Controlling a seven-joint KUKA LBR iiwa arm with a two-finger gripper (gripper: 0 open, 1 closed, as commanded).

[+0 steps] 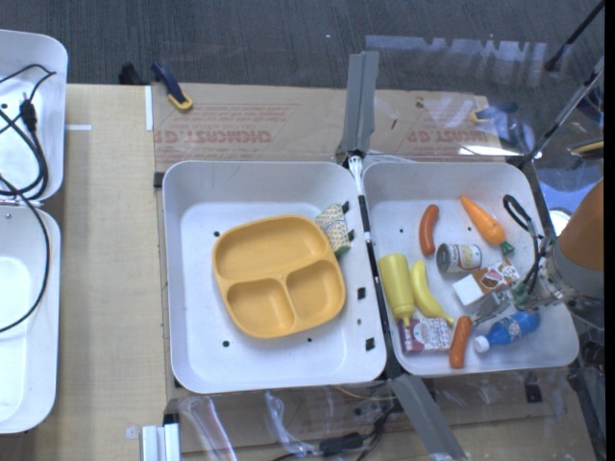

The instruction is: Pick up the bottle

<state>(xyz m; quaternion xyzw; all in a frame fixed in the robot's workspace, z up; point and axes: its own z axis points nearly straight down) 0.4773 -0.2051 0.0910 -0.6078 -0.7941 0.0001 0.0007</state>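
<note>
Looking down: you see 2 white bins side by side on the bench (106,257), the left bin (183,286) and the right bin (404,185).
Arm: it reaches in from your right, its orange band (588,233) at the frame edge, wrist low over the right bin's right side.
Gripper: the gripper (500,301) sits low in the right bin, its metal tips next to a small carton; you cannot tell from this view whether it is apart or together, and nothing is visibly clamped in it.
Bottle: the blue bottle (504,331) lies on its side near the right bin's front right corner, white cap toward your left, just below the gripper.
Near the bottle: a red sausage (460,340) lies just left of its cap.
Other right-bin items: you have a yellow mustard bottle (396,285), a banana (425,291), a tin can (458,256), a carrot (481,219) and a 2nd sausage (428,230).
Left bin: a yellow divided plate (279,275) with 3 compartments lies in the middle.
</note>
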